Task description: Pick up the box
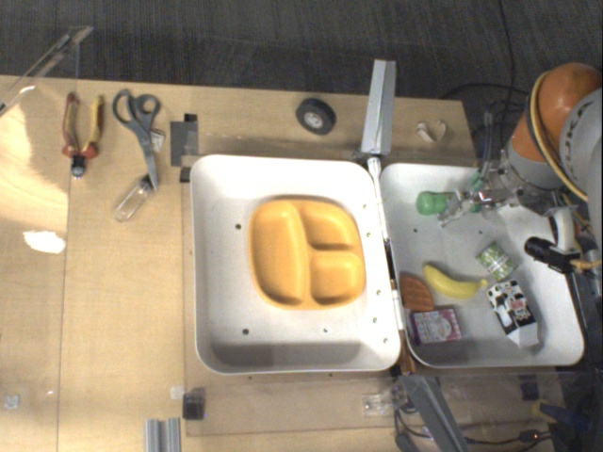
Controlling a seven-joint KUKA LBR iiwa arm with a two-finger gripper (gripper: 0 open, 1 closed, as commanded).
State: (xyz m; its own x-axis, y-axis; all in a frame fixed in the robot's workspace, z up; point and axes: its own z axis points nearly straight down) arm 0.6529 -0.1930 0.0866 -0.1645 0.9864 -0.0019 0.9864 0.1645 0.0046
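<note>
- You have the bench (pixel 113 347) in pale wood, bearing two white bins side by side.
- Your left bin (pixel 217 252) holds a yellow compartment tray (pixel 306 250), lying flat near its middle.
- Your right bin (pixel 556 342) holds the small things.
- The arm (pixel 565 125), grey with an orange band, comes in at the upper right; its gripper (pixel 471 199) sits over the far part of the right bin, just beside a green object (pixel 431 201). You cannot tell how it stands.
- The banana (pixel 454 282) lies in the middle of the right bin.
- The box (pixel 436 326), pink-purple, lies flat at the near edge of that bin, just below the banana and well apart from the gripper.
- A black-and-white carton (pixel 513 307) lies right of the banana, a brown object (pixel 415 292) to its left.
- Scissors (pixel 141 130) and pliers (pixel 80 130) rest on the bench at far left.
</note>
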